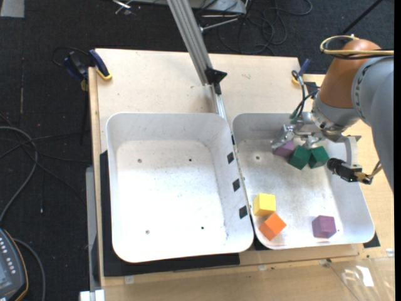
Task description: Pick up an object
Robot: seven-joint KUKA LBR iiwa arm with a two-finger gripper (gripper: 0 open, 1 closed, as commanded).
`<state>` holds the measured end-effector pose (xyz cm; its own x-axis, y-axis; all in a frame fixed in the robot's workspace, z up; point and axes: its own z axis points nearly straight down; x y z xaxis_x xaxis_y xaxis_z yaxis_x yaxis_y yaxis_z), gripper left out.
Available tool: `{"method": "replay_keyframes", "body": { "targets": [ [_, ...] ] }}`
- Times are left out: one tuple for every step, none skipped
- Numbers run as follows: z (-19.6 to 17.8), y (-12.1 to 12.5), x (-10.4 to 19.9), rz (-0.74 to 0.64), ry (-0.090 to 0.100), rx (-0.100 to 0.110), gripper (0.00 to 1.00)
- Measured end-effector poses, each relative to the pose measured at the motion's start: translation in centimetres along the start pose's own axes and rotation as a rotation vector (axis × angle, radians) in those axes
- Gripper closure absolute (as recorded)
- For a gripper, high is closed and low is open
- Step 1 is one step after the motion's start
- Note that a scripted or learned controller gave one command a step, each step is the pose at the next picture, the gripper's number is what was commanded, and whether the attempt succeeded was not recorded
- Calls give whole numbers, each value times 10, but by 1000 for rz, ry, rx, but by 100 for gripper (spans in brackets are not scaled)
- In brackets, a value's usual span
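Gripper point(294, 134) above matte cubes: green blocks point(307, 157), smaller purple block point(284, 148).

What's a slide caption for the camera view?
Arm's gripper low in the right bin over a purple block beside two green blocks; yellow, orange and purple blocks near the front.

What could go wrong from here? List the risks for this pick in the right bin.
1. The gripper is down among a tight cluster: a small purple block touching two green blocks. It may push them apart or catch an edge instead of one clean block.
2. The cluster sits near the right bin's far wall, so a shoved block could jam against it.
3. The yellow block and orange block touch, so a later grasp there may drag both.
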<state>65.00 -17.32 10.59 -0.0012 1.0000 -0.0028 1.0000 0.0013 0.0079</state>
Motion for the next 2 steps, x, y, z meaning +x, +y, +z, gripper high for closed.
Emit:
{"method": "replay_keyframes", "body": {
  "targets": [
    [-6,-1,0,-2,0,4,100],
    [-80,11,6,-2,1,-1,100]
  ]
}}
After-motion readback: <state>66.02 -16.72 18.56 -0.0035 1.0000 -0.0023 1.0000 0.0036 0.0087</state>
